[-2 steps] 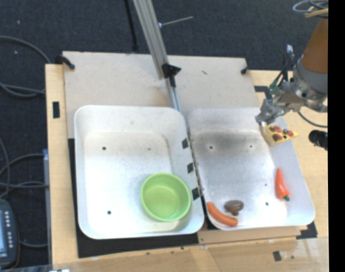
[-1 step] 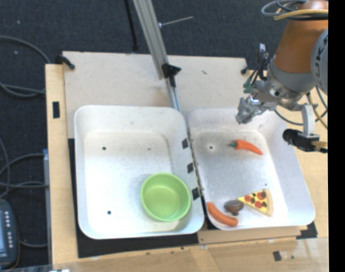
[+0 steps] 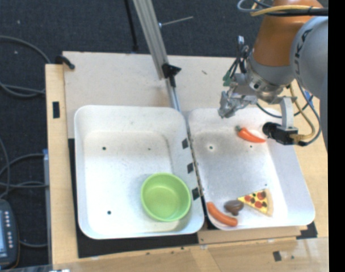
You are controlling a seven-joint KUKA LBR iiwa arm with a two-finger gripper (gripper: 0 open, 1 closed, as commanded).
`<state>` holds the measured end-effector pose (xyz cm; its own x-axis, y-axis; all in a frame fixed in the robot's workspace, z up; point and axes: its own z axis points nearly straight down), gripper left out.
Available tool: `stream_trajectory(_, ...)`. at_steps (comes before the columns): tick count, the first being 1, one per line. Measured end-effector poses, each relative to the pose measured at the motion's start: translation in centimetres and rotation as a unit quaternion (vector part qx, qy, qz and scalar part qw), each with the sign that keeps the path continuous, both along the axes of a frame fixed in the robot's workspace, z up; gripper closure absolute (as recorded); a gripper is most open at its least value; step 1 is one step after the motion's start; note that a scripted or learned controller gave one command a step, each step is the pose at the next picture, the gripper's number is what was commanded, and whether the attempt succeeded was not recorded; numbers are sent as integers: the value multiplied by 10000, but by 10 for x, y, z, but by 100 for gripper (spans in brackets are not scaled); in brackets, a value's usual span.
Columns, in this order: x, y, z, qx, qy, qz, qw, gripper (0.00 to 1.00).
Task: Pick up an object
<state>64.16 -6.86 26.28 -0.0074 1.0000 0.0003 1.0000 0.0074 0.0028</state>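
While the arm [image 3: 291, 33] reaches in from the right w/ its orange band over the far corner of the right bin [image 3: 286, 169], the gripper [image 3: 228, 109] hangs above that bin's far-left corner, nothing visible betw. its fingers; whether they are spread or pressed together cannot be told, as they show too small and dark from this angle. Contents, right bin: 1 carrot-like orange item [image 3: 251, 134], lying at the far side, near the gripper but apart from it, just beside a black fitting [image 3: 280, 132] on the arm's cabling; 1 pizza slice [image 3: 259, 202], toy, yellow w/ red spots, at the near side towards the right; 1 small brown lump [image 3: 234, 207], just left of the pizza slice, touching or nearly touching it; 1 orange-red sausage [image 3: 222, 215], at the near-left corner, just beside the brown lump, lying at a slant on the bin's rim area. Contents, left bin [image 3: 104, 129]: 1 green bowl [image 3: 165, 196], upright, at the near-right corner, close to the divide betw. bins. Other: a grey metal rail [image 3: 152, 30] slants down from the top to the meeting point of both bins; tan bench board [image 3: 104, 78] under both; cables [image 3: 8, 44] and a small handheld unit [image 3: 2, 231] on the dark floor at left.
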Motion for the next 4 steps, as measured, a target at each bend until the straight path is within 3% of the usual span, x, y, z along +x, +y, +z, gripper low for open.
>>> stream_trajectory(2,7,96,7,1,0,1,10000,100)
stream_trajectory(3,19,147,-10,-8,2,-6,10000,100)
stream_trajectory(4,19,144,-9,-14,1,-23,10000,0)
